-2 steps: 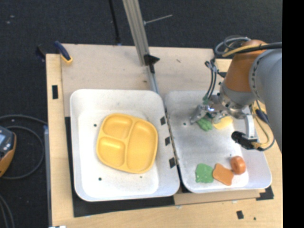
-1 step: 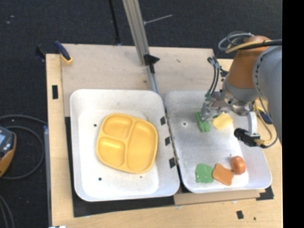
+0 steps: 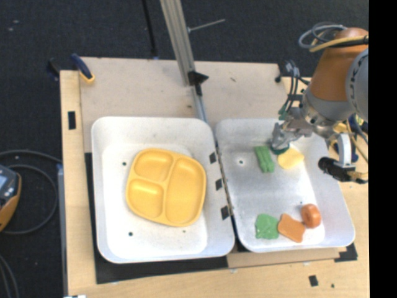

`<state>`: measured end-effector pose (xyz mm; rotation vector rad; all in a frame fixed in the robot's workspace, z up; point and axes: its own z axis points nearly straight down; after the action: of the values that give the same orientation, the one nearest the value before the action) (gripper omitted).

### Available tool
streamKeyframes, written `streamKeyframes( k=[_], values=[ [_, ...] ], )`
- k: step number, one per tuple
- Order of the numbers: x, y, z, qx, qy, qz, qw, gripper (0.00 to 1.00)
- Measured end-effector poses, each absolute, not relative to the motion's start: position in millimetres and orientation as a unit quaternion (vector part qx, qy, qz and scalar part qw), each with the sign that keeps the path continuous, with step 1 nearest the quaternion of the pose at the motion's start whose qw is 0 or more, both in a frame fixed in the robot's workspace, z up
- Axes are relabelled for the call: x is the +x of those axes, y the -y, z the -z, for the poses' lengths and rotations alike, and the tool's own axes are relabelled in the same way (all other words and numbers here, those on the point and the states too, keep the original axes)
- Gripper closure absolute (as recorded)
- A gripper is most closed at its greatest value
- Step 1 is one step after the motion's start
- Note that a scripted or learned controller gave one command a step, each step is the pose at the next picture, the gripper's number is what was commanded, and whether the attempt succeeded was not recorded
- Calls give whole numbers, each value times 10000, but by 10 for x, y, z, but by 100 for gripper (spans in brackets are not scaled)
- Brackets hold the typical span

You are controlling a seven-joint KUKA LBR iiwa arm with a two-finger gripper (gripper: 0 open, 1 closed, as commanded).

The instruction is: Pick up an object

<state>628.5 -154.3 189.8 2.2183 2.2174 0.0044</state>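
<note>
While nothing is yet lifted, the two-finger gripper [image 3: 282,140] is hovering between the ridged green plastic block [image 3: 265,159] and pale yellow lump [image 3: 290,159] in the right white bin [image 3: 248,132]; its grasp is unreadable.

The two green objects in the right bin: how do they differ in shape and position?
The green block is long, narrow and ridged; the green piece is broader and more irregular. The green block lies in the bin's far part, just beside the gripper and a yellow object; the green piece lies at the near edge, beside an orange object. Both rest in the right bin.
</note>
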Motion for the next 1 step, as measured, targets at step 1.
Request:
streamKeyframes(
  k=[1],
  values=[
    [6298, 1561, -2302, 7065, -7077, -15, 30, 100]
  ],
)
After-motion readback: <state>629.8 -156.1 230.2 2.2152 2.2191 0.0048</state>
